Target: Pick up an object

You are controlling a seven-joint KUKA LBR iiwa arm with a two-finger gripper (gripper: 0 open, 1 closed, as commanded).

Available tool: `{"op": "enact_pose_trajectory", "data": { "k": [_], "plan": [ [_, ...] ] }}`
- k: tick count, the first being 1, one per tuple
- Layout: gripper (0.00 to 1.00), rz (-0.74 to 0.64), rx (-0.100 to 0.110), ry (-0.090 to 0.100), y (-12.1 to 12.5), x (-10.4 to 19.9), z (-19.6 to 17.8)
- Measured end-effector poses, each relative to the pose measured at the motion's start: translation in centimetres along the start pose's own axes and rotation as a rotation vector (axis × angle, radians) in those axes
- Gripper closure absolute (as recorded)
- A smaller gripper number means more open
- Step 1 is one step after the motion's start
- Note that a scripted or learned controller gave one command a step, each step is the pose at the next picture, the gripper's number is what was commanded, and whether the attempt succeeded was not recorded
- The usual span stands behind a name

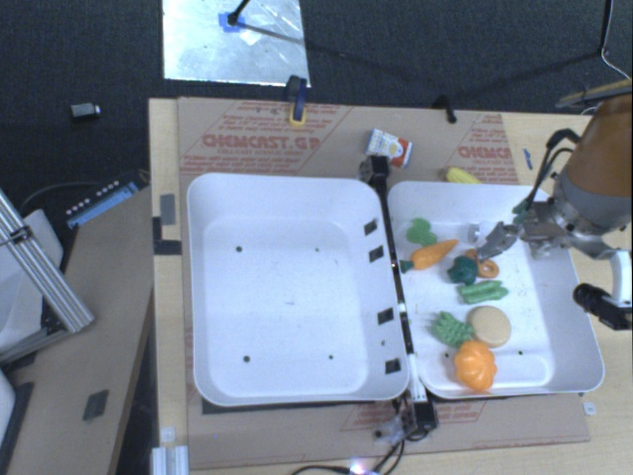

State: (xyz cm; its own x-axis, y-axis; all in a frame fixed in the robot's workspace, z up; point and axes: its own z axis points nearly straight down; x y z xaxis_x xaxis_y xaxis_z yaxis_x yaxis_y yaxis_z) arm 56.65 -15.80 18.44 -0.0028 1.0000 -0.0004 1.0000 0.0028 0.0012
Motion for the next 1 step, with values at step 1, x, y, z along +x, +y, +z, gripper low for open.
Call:
{"op": "enact_pose_trajectory", "data": {
  "k": [1],
  "plan": [
    [0.0, -0.004, -0.011, -0.003, 3.74, 6.35, 8.79]
  ]
}}
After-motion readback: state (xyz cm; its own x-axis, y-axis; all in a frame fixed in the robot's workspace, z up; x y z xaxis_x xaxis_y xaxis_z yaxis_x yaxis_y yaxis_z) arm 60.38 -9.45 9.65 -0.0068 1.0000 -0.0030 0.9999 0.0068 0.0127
